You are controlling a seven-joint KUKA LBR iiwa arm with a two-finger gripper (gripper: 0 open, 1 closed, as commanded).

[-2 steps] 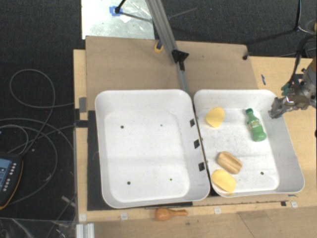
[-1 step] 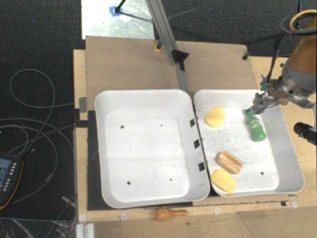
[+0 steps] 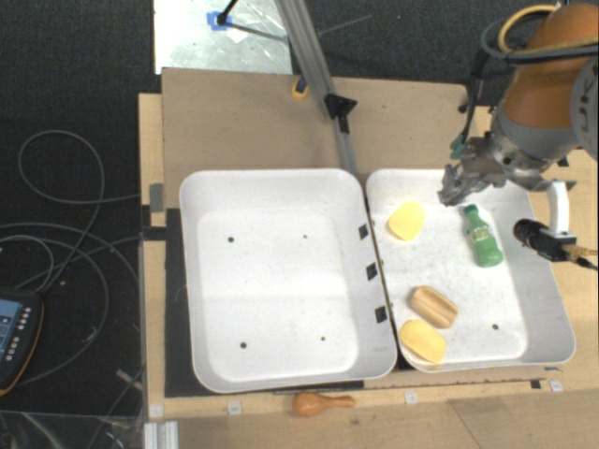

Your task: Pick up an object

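The right bin [image 3: 538, 340] holds a green bottle [image 3: 482, 237] lying near its far right side, a pale yellow round piece [image 3: 406, 221] at its far left, a tan bread roll [image 3: 433, 306] lower down and a yellow lemon-like piece [image 3: 422, 341] at its front edge. My gripper [image 3: 456, 191] hangs over the bin's far edge, just up and left of the bottle's cap. Nothing shows between its dark fingers.
The left bin [image 3: 211, 251] lies beside the right one, joined by black clips [image 3: 371, 270]. An orange-brown pear-shaped toy [image 3: 316, 402] rests on the bench in front of the bins. A grey pole [image 3: 314, 59] slants across the back. Cables lie on the floor at left.
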